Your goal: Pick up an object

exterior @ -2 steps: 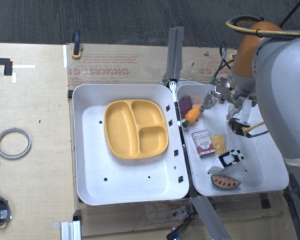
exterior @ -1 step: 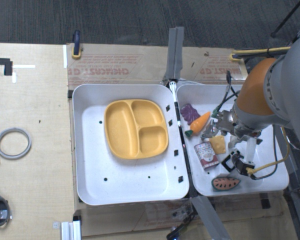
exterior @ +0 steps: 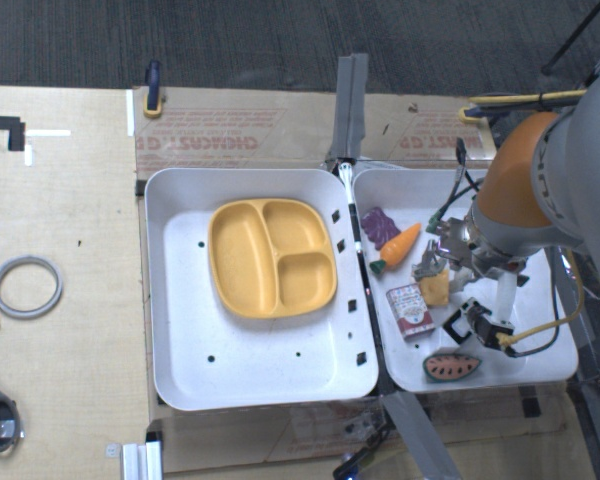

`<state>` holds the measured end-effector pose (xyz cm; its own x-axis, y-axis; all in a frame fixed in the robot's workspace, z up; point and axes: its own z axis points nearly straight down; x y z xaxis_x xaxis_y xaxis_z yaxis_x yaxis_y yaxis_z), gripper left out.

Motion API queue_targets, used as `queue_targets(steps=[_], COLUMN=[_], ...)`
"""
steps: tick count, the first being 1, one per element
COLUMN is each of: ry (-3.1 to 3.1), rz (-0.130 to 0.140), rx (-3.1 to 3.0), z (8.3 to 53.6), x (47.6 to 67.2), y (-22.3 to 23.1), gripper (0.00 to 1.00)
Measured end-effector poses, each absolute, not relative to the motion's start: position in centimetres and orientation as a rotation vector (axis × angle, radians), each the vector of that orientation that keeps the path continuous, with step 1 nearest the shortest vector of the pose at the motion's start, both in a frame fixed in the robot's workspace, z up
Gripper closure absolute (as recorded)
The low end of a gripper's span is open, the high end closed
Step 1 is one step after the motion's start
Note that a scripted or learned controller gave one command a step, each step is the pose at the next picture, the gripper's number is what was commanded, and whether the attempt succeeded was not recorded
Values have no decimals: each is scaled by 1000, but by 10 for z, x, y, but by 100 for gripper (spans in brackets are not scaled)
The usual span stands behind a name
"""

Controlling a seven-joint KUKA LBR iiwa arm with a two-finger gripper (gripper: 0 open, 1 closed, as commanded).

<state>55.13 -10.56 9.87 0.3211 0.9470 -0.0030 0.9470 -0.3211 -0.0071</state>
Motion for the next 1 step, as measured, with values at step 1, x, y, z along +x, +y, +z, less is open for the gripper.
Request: queue_targets(steps=[1], ry=[-1642], rz=[6], rx=[-2678], z=[191], x=[583], y=[-46], gripper=[100])
